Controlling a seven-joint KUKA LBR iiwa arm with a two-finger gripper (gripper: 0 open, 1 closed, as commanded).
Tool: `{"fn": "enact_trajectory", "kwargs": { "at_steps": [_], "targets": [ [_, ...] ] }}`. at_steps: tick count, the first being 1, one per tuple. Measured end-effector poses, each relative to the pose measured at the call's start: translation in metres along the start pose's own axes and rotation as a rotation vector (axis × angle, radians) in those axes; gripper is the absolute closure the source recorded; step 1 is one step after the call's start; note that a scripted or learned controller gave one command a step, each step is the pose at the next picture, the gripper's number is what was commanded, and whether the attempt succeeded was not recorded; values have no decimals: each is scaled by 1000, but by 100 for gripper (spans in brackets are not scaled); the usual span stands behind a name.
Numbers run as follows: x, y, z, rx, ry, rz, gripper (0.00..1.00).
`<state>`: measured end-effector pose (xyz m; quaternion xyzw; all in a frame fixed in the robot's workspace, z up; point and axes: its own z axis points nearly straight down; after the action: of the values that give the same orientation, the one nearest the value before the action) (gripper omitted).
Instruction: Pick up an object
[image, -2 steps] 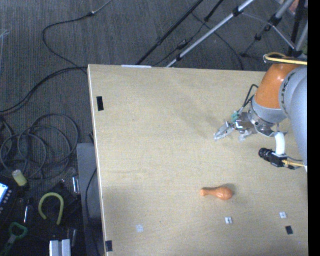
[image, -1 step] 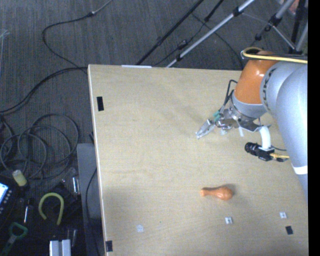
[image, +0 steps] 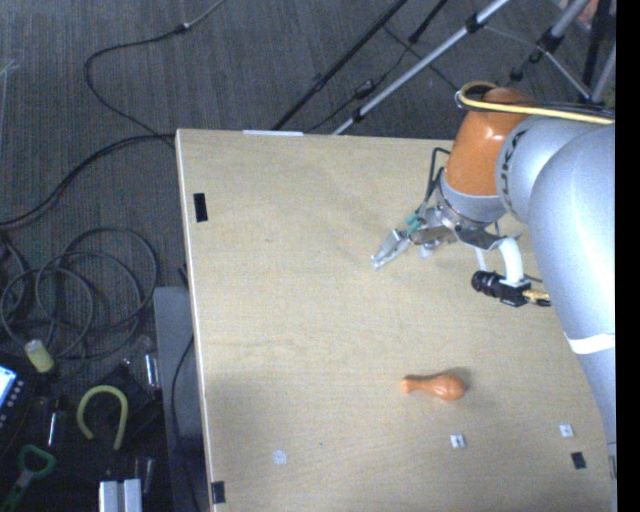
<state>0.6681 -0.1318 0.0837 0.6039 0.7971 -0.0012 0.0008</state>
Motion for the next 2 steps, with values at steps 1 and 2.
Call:
{"fn": "enact_trajectory", "kwargs": {
  "at_steps": [1,2],
  "targets": [
    [0,0,-9,0,-1,0,100],
    [0,0,-9,0,-1,1,0]
  ]
}}
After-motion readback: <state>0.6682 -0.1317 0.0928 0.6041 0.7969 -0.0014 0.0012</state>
